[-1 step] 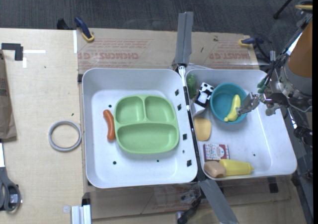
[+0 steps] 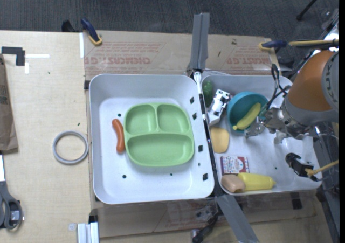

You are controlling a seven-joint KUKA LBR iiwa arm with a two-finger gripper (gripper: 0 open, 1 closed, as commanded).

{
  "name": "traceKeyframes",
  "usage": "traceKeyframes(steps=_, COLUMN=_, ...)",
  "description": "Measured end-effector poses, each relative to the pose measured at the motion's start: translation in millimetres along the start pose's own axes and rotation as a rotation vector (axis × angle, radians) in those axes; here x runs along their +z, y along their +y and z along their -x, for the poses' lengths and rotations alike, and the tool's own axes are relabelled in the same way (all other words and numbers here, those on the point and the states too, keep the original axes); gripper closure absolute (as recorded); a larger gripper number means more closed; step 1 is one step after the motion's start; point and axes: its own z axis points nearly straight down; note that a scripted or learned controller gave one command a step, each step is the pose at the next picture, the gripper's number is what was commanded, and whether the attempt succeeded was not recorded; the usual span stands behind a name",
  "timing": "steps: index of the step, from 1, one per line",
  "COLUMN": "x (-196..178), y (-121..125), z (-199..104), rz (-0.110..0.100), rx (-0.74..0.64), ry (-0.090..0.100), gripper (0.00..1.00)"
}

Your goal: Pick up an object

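My gripper (image 2: 266, 134) hangs over the right bin (image 2: 280, 174), just below and right of a blue bowl (image 2: 241, 106) that holds a yellow banana (image 2: 247, 116). Its fingers stand apart with only bare bin floor between them, so it is open and holds nothing. In the same bin lie a silver-and-white object (image 2: 218, 100), a pale yellow round piece (image 2: 219, 139), a red-and-white packet (image 2: 234, 164), a yellow bottle-like item (image 2: 255, 181) and a tan lump (image 2: 232, 184).
The left bin (image 2: 102, 129) holds a green divided plate (image 2: 159, 134) with an orange-red sausage (image 2: 118, 134) beside it. A grey ring (image 2: 70, 146) lies on the bench to the left. A grey divider (image 2: 200, 42) stands between the bins at the back.
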Motion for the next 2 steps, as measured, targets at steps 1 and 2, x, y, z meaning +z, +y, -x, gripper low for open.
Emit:
traceKeyframes(steps=1, x=1.7, y=74.5, z=-0.7, rz=-0.023, rx=0.082, ry=-0.003, gripper=0.00)
traceKeyframes(steps=2, x=-73.6, y=98.3, z=-5.8, rz=0.004, rx=-0.320, ry=-0.002, gripper=0.00)
